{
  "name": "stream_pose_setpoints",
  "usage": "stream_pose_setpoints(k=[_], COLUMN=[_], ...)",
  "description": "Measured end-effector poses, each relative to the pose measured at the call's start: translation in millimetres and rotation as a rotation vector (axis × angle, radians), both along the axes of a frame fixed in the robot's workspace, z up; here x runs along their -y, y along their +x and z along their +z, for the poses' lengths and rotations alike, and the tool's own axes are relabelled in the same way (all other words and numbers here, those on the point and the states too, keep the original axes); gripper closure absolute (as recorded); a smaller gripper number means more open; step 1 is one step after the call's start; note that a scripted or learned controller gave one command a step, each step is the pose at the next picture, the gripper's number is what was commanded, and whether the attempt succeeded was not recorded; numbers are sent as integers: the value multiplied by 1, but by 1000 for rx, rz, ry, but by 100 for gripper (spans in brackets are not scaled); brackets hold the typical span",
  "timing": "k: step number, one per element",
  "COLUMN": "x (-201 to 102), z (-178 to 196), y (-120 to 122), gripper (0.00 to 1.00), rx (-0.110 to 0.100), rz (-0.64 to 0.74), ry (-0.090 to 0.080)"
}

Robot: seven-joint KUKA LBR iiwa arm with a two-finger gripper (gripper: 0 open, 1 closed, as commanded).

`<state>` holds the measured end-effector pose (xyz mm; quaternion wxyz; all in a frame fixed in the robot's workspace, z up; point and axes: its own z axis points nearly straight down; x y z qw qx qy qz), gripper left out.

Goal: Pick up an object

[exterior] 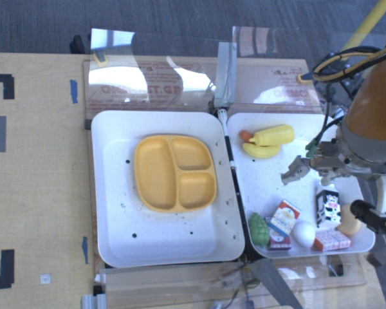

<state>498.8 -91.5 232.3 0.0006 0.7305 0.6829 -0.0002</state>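
My gripper hangs over the middle of the right bin, open, with nothing between its fingers. Just up and left of it lie a yellow banana and a yellow bottle-shaped toy with a small orange piece at its end. Along the bin's near edge sit a green broccoli toy, a small red and white carton, a white egg and a red box. A black and white cow-patterned carton stands just below the wrist.
The left bin holds a yellow divided plate. A tan object lies at the right bin's near right corner, beside a black part of the arm. Clear plastic walls rise behind both bins.
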Motion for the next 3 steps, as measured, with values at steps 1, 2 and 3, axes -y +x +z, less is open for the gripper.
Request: stream_pose_setpoints(k=[1, 2, 3], x=[14, 14, 6], z=[-136, -131, -147], y=[64, 113, 159], gripper=[0, 0, 0], rx=[-3, 1, -38], rz=[7, 25, 63], ry=[1, 1, 7])
